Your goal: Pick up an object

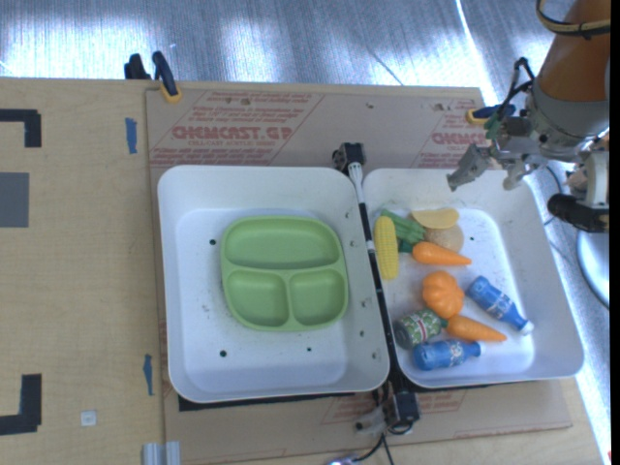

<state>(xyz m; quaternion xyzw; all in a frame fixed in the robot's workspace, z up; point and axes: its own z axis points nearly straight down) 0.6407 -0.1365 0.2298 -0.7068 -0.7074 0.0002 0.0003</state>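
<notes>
From the camera view, the arm [572, 37] comes in at the far right, and its gripper [489, 168] hangs over the far edge of the right bin [552, 356], above the rim and not down among the things. The jaws look spread, one finger angled out to the left and the other to the right, with nothing between them.

The candidates for picking all lie in the right bin. A corn cob [386, 246] lies along its left wall, with a green leafy piece [402, 229] and a pale yellow slice [436, 219] just beside it at the far end. Nearer are a carrot [441, 254], an orange pepper-like piece [443, 294], a second carrot [475, 330], a blue bottle [496, 303], a second blue bottle [446, 355] and a small can [418, 328]. They are crowded, several touching.

The left bin [184, 289] holds a green divided plate [284, 271].

The step in hand seems to be the approach: no object is chosen or gripped yet. The next move calls for travelling nearward over the bin, lining the jaws across one piece that stands a little apart, such as the far carrot or the blue bottle at the right, and then descending without nudging its neighbours.
</notes>
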